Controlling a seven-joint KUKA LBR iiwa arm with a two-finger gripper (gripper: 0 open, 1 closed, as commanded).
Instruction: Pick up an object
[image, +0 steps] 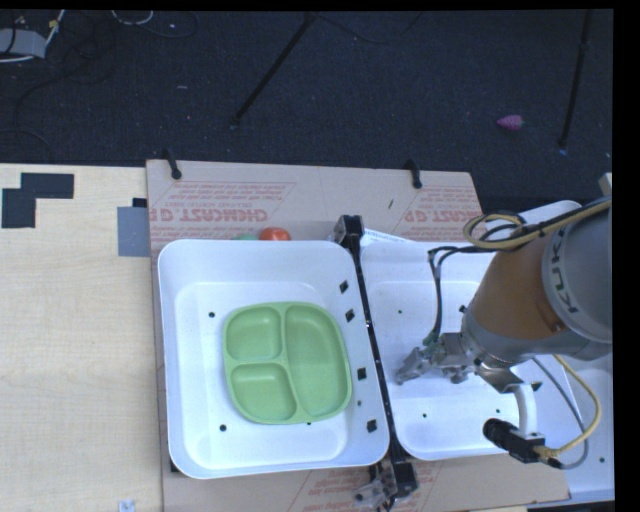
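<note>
Nearest the camera, one black clamp (388, 484) is sitting at the near end of the seam between the two white bins, nearer than the jaws and a little to their left. One black connector (510, 437) on a yellow cable is hanging off the near side of the arm, to the right of the jaws. One grey arm (545, 295) is reaching in from the right. The jaws are hanging over the floor of the right bin (440, 440), near its left wall, and pointing left toward the seam. Whether the jaws are apart or together cannot be told, and nothing is showing between them.

Left of the jaws, across the seam, one green plate (288, 362) is lying flat on the floor of the left bin (190, 400), well apart from the jaws. It is showing three compartments: one long one on the side facing the jaws and two smaller ones on the side away from them. The plate is looking almost as wide as it is long. The long compartment is running near to far, tilted slightly.

Farther than the jaws and to their left, one small red-orange object (274, 235) is resting just behind the left bin's far wall, on the cardboard sheet (300, 205) lying on the table (70, 350). Farthest of all, beyond the jaws, one small purple thing (510, 122) is lying on the dark floor (300, 80).
</note>
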